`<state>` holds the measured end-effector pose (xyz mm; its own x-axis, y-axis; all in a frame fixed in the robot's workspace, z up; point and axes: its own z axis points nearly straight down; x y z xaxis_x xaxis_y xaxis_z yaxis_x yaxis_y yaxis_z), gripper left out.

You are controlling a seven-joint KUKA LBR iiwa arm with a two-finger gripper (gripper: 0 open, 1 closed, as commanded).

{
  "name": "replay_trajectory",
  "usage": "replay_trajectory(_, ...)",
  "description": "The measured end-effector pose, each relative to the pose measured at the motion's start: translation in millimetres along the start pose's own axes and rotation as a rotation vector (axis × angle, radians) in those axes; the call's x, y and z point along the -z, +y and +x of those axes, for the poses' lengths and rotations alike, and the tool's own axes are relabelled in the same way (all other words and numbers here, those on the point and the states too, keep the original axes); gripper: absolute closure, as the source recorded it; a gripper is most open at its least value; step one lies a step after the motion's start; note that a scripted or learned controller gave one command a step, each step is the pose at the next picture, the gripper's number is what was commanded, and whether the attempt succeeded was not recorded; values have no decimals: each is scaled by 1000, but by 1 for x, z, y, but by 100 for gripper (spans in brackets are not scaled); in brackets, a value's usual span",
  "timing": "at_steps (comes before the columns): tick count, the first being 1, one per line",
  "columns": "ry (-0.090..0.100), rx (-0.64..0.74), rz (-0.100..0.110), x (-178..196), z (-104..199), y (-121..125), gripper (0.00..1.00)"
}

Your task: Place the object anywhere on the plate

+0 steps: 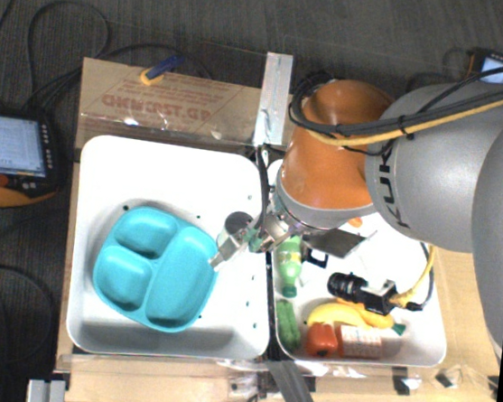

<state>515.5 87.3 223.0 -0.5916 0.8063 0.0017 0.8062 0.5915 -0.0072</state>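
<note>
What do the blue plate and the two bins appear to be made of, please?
Plate: likely moulded plastic, matte turquoise, with smooth rounded compartments and soft highlights. Left bin and right bin: probably plastic too, white, slightly glossy, with rounded corners and thin walls; coated metal cannot be ruled out.

Floor (167, 3): dark grey carpet, black cables loose across it | your pendant (10, 152) lies on floor at left, screen lit | bench (478, 360): light wood, black tape bits nr right edge | cardboard sheet (172, 104) w/ blue clip (159, 68) behind bins | light even, no hard shadows.
</note>
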Motion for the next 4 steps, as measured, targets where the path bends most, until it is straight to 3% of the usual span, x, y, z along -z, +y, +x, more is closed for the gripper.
replay_trajectory(1, 1, 296, -2, 10, 36, 1, 100)
replay_trajectory(2, -1, 529, -1, -2, 87, 32, 100)
replay_trajectory(3, 0, 655, 0, -49, 50, -3, 100)
replay_trajectory(4, -3, 912, -4, -42, -47, 19, 100)
